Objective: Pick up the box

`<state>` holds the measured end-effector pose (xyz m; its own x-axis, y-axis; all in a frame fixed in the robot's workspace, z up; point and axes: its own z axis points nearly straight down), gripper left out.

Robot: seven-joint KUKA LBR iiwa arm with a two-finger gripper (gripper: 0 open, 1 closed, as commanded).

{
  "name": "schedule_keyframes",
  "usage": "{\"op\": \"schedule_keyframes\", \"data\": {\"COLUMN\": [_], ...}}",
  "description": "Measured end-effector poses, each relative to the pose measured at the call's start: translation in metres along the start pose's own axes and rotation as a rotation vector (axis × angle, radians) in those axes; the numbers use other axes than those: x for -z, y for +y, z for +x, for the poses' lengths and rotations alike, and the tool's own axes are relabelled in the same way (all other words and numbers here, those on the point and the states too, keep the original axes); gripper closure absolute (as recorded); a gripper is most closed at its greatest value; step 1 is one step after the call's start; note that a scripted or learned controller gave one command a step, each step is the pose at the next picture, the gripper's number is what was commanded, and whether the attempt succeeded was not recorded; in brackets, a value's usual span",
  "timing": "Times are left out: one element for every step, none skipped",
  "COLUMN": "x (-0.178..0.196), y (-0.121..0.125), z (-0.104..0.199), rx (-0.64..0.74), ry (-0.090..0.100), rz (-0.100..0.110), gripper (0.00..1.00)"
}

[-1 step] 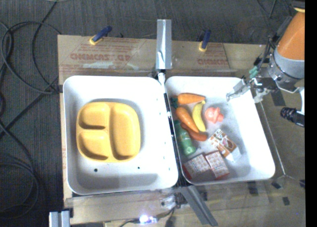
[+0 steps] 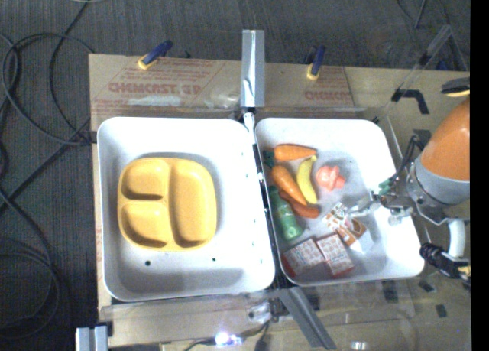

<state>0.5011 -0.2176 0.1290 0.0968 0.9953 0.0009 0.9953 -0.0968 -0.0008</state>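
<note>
The box (image 2: 319,256) is dark red with pale print and lies flat at the front of the right bin (image 2: 382,139). My gripper (image 2: 353,212) reaches in from the right, low over the bin's middle-right, just above and to the right of the box. Directly below its tip lies a small orange and white packet (image 2: 350,229), which touches the box's upper right corner. Nothing is visibly lifted off the bin floor. The arm's orange band (image 2: 452,147) shows at the right edge.
In the right bin, two carrots (image 2: 290,183), a banana (image 2: 307,180), a pink fruit (image 2: 330,177) and a green item (image 2: 287,219) crowd the left half. The left bin (image 2: 114,265) holds a yellow divided tray (image 2: 170,203).
</note>
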Motion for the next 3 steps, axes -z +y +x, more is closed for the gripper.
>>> {"op": "schedule_keyframes", "data": {"x": [-0.039,-0.037,-0.039], "y": [0.098,0.022,-0.022], "z": [0.062,0.021,0.094], "rx": [-0.208,-0.125,-0.163], "ry": [-0.003,-0.001,-0.004], "rz": [-0.013,-0.015,-0.018], "gripper": [0.0,0.0,0.0]}}
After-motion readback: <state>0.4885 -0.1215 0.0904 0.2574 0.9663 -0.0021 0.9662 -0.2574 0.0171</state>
